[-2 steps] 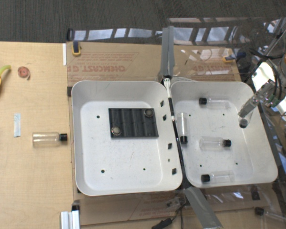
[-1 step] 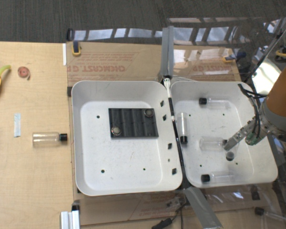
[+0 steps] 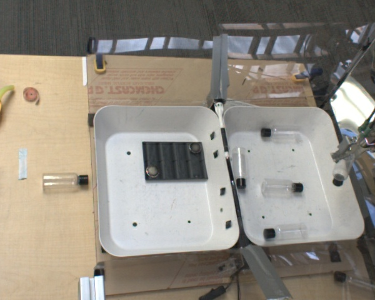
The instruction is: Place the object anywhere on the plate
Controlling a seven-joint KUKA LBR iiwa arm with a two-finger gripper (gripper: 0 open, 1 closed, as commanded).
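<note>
Clear vial (image 3: pixel 282 232) at rt bin (image 3: pixel 325 120) front edge; dark plate (image 3: pixel 174 161) in left bin (image 3: pixel 112 186); gripper state can't tell

We take this for a robotics lab or test bench. Two shallow white bins, the left bin (image 3: pixel 106 186) and the right bin (image 3: pixel 325 130), sit side by side on flattened printed cardboard (image 3: pixel 150 83), with a metal frame (image 3: pixel 281 42) behind them. Clear vials with dark caps, such as one vial (image 3: pixel 281 187), lie in the right bin, and another vial (image 3: pixel 64 180) rests on the pale wooden benchtop (image 3: pixel 37 242). A black ridged plate (image 3: pixel 175 161) lies in the left bin. Dark carpet (image 3: pixel 144 8) runs beyond the bench.
</note>
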